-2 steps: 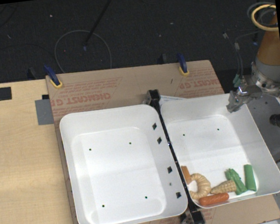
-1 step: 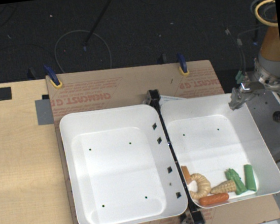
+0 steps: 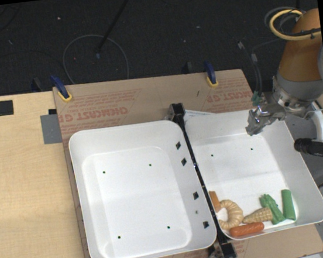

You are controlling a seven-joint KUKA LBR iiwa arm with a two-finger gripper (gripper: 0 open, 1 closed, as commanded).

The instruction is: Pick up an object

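Note:
Several toy foods lie along the near edge of the right bin (image 3: 289, 156): a tan croissant (image 3: 230, 211), a red sausage (image 3: 246, 230), a beige cone (image 3: 257, 217), a dark green piece (image 3: 271, 207) and a light green bar (image 3: 288, 204). My gripper (image 3: 256, 123) hangs over the bin's far right part, well away from the foods. Nothing shows between or under it.
The left bin (image 3: 135, 191) sits beside the right one, with a black divider strip (image 3: 193, 168) between them. Both rest on a cardboard sheet (image 3: 145, 98) held by clamps. The arm's orange band (image 3: 303, 48) rises at the right edge.

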